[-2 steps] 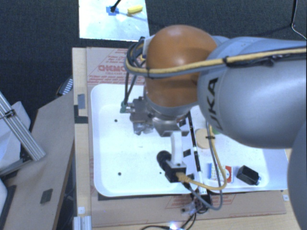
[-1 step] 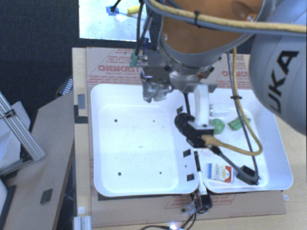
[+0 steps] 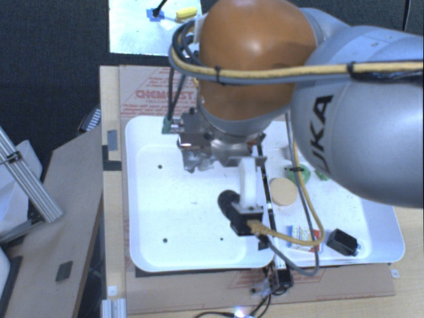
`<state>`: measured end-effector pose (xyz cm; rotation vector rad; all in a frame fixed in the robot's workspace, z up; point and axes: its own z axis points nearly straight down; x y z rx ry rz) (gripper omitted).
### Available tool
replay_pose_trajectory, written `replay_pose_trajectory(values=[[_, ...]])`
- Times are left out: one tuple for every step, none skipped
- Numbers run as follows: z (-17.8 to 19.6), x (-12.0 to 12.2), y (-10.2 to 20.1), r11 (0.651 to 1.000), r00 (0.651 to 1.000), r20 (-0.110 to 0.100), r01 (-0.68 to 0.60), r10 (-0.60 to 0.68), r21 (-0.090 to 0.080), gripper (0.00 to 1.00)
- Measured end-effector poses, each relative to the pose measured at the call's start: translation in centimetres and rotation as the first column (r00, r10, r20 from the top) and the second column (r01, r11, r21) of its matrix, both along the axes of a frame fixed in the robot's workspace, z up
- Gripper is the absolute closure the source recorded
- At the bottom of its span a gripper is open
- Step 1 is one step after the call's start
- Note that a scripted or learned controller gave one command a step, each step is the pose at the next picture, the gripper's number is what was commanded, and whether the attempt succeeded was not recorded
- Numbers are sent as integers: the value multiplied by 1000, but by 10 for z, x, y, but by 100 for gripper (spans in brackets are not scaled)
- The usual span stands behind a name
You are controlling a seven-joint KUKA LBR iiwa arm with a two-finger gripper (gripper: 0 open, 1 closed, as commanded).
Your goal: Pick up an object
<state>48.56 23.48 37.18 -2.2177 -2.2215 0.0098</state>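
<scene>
My gripper (image 3: 194, 156) hangs low over the back part of the left white bin (image 3: 159, 244), under the big orange and grey wrist. Nothing shows between its metal tip and the bin floor. In the right bin (image 3: 387, 244) lie a round tan disc (image 3: 283, 191), a small black block (image 3: 343, 242) near the front right corner, and a small colourful packet (image 3: 301, 233) by the divider. A green item (image 3: 322, 174) peeks out from under the arm at the back of that bin.
The arm's bulk covers most of the right bin's back half. A yellow cable (image 3: 306, 197) loops down across the divider. Cardboard (image 3: 152, 91) lies under the bins, and a wooden ledge with metal rails (image 3: 30, 184) stands to the left.
</scene>
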Motion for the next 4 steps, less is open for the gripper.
replay_pose_trajectory(values=[[-57, 1, -69, 1000, 1000, 2, 7, -7, 0, 100], [154, 7, -42, 1000, 1000, 25, -5, 5, 11, 100], [3, -1, 2, 1000, 1000, -5, -6, 6, -1, 100], [-66, 0, -27, 1000, 1000, 0, 3, -3, -1, 100]])
